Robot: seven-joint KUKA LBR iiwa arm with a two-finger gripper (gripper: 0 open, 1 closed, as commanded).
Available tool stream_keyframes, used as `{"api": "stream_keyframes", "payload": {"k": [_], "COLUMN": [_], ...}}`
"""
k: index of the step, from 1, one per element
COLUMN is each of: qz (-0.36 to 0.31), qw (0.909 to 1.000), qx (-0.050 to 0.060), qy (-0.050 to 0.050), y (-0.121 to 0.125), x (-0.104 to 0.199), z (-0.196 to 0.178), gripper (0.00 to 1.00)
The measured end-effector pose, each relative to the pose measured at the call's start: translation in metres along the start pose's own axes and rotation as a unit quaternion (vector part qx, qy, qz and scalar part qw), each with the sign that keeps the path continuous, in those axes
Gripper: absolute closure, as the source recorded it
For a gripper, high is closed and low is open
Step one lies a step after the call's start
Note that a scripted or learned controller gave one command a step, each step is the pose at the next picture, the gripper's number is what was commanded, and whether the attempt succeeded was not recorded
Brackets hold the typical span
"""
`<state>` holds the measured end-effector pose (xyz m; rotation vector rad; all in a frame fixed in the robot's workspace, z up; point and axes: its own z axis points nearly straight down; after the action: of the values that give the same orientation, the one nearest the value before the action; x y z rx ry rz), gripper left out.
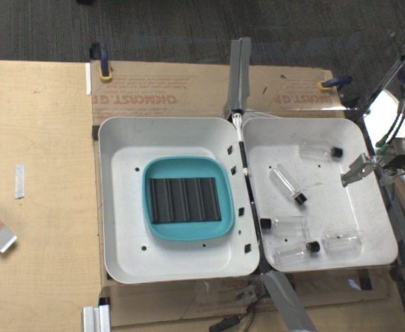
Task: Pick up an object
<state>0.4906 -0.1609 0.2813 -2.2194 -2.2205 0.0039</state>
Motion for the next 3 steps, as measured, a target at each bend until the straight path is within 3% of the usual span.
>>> {"api": "stream_keyframes", "payload": {"k": [1,2,3], "qz": [0.004,-0.019,-0.017], "qw": [1.0000,0.9998,0.9999], "qx": [0.000,-0.001,0.000], "qy": [0.000,0.000,0.000], "y": [0.035,0.088,0.087], "x": [0.026,0.033,0.031], "z": [0.161,0.190,0.182], "gripper": [0.00,0.00,1.00]}}
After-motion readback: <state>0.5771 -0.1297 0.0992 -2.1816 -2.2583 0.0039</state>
